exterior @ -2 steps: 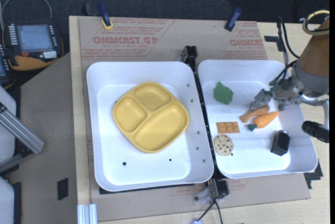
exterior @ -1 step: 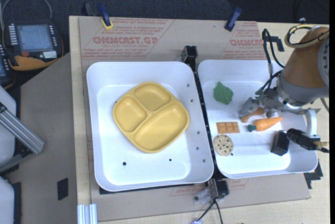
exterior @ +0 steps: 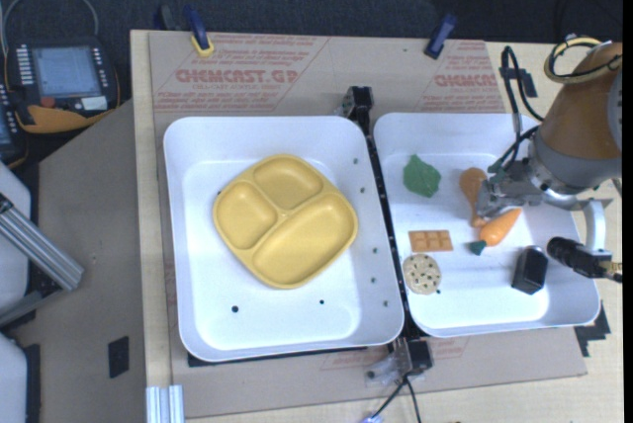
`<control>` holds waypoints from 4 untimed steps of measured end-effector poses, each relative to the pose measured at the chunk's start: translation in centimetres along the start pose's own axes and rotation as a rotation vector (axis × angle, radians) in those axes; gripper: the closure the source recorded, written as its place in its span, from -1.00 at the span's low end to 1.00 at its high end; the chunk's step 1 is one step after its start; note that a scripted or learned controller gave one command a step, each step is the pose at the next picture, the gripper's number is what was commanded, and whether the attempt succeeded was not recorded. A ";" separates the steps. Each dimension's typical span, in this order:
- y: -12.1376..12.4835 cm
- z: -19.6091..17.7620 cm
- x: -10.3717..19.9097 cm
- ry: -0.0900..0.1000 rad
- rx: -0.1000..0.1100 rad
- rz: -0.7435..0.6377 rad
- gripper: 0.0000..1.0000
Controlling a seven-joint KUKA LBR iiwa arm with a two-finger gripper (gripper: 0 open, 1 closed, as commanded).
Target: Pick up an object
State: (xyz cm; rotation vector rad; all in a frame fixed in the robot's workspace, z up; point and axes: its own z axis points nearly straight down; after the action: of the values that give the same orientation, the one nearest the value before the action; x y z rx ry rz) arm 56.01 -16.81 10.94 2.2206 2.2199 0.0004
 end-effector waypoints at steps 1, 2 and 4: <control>0.4 -4.3 0.2 -0.001 -0.004 -0.001 1.00; -0.1 -10.5 0.2 -0.002 -0.006 -0.002 1.00; -0.3 -15.0 5.9 0.004 0.001 -0.007 1.00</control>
State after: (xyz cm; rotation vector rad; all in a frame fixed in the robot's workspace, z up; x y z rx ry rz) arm 55.64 -10.92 25.93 2.2153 2.2303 0.0029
